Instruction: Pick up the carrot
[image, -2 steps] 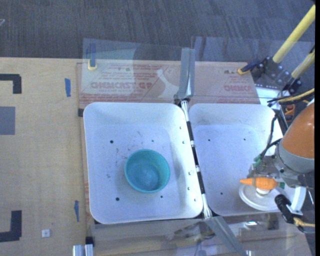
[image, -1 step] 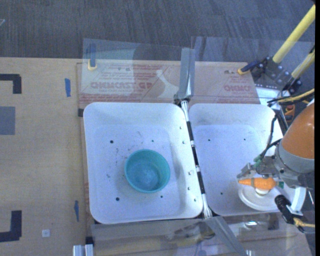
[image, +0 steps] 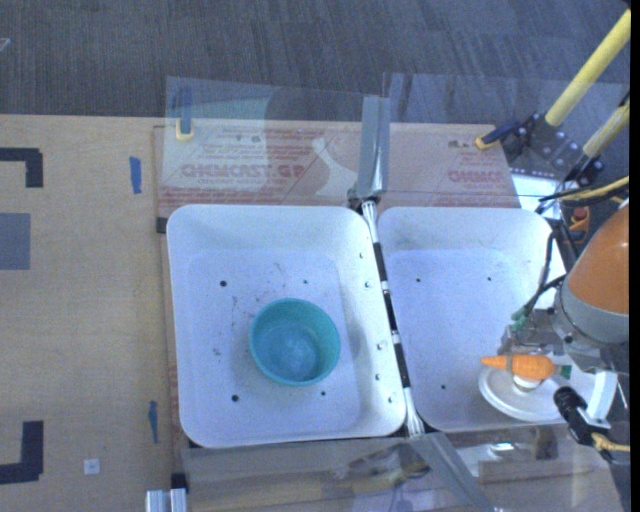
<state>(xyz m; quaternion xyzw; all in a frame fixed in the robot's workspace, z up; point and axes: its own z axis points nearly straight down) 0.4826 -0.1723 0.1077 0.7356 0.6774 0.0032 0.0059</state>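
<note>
Tabletop (image: 80, 330) of pale wood, spanning the view, with black corner marks at 9 and 7 o'clock and short blue tape strips nearby. On it, clear plastic sheeting (image: 250, 150) with red lettering, lying at 12 o'clock behind the bins. Two shallow white bins side by side, touching along a central seam: left bin (image: 200, 240) around the centre, right bin (image: 450, 250) toward 3 o'clock. Grey arm (image: 600, 300) with its orange band, entering at 3 o'clock and hanging over the right bin's 4 o'clock corner. Yellow rods (image: 595, 65) and dark hardware at 1 o'clock, beyond the bins. Teal bowl (image: 294, 342), upright and open-mouthed, sitting in the left bin at that bin's 5 o'clock part, apart from the walls. Small white plate (image: 505, 395), in the right bin at its 4 o'clock corner, partly under the arm. Tool (image: 535, 350) low over that plate, just above the carrot; whether clenched or released, cannot tell, since wrist and cabling cover it. Carrot (image: 520, 366), orange, lying roughly level on the white plate, thin end pointing toward 9 o'clock, thick end beneath the tool.
</note>
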